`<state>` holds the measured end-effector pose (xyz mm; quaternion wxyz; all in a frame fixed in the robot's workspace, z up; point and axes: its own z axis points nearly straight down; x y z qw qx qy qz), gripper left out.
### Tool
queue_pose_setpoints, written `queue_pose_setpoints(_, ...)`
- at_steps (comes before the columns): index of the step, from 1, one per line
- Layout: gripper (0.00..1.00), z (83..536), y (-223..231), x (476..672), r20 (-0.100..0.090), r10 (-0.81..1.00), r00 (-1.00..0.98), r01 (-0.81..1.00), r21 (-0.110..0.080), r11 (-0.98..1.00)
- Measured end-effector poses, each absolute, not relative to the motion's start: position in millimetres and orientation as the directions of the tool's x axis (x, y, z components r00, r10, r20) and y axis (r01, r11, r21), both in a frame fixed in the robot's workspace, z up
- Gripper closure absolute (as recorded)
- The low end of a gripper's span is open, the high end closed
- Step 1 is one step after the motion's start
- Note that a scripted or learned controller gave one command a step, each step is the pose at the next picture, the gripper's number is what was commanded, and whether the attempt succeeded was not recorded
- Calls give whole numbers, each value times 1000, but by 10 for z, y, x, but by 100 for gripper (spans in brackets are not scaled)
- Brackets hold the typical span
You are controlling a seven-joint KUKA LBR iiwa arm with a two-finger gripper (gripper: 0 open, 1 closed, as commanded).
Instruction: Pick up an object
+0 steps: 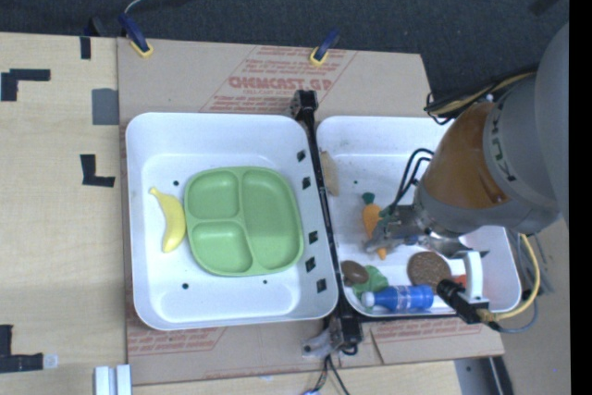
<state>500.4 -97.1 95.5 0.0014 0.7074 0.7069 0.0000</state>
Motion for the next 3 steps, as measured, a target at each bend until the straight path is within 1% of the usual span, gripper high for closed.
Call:
queue_pose_setpoints(1,0,954,-971,5004,-2,1000,1,1000,2,-1)
queue_pose_setpoints(2,100,1045,-966,5002,-1,1000,0,1000,0,0)
queue_pose_setpoints(3,100,2067,-489,4973,0,1000,-1,1000,-1,1)
